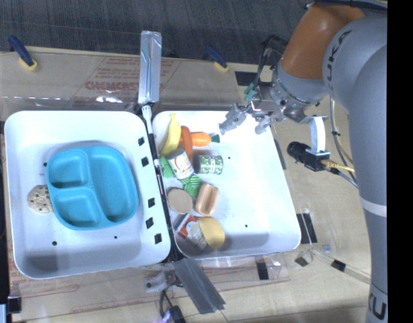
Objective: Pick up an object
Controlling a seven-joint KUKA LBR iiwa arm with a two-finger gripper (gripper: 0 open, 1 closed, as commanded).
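Note:
My gripper hangs over the far part of the right bin, just right of the pile of objects. Its two fingers stand apart, open, with nothing between them. Along the bin's left side lie a yellow banana, an orange bottle-like item, a small bottle with a red label and a green can. Nearer the front are a copper cup, a tan disc, a yellow cylinder and a red packet. The left fingertip is close to the orange item's right end.
The left bin holds a blue divided plate and a round cookie at its left. A grey divider bar sticks up between the bins at the back. The arm's orange band looms at the upper right.

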